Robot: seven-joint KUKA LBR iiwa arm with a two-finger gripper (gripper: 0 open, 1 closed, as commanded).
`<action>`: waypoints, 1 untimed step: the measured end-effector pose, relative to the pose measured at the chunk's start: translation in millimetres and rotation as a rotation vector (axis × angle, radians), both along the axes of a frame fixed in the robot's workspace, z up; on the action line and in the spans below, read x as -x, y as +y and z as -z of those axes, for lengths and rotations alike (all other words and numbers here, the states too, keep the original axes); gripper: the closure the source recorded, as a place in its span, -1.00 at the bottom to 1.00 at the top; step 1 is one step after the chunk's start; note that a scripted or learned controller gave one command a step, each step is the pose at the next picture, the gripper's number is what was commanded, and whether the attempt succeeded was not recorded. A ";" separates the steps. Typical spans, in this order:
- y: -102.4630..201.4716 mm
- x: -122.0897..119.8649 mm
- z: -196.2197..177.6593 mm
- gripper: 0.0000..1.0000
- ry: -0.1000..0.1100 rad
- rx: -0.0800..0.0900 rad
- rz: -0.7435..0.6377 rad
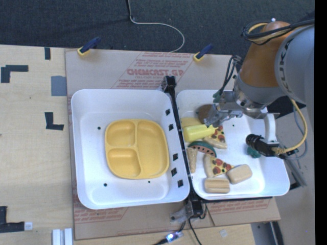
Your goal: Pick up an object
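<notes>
Camera view: we see cardboard-topped bench [153,70], dark carpet behind. Left white bin [87,137] holds yellow divided plastic tray [137,148]; right white bin [271,180] holds toy food. Gripper [217,114] above yellow block [198,132].

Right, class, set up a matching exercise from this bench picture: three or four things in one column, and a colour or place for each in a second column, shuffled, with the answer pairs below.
Column one:
1. divided plate
2. clip
3. bread roll
4. cable

Column two:
A. on the dark floor beyond the bench
B. yellow, in the left bin
C. blue and yellow, at the cardboard's far left corner
D. tan, near the right bin's front edge

Pairs: 1-B, 2-C, 3-D, 4-A
</notes>
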State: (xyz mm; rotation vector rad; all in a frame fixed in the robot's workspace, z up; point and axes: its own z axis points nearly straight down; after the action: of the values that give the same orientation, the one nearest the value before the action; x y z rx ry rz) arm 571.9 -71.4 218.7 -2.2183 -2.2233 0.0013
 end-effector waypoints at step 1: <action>-15.5 7.0 2.0 1.00 0.001 0.001 0.003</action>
State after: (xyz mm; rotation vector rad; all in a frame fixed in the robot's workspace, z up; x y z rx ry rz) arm 564.9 -87.0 216.8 -2.2222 -2.2195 0.0041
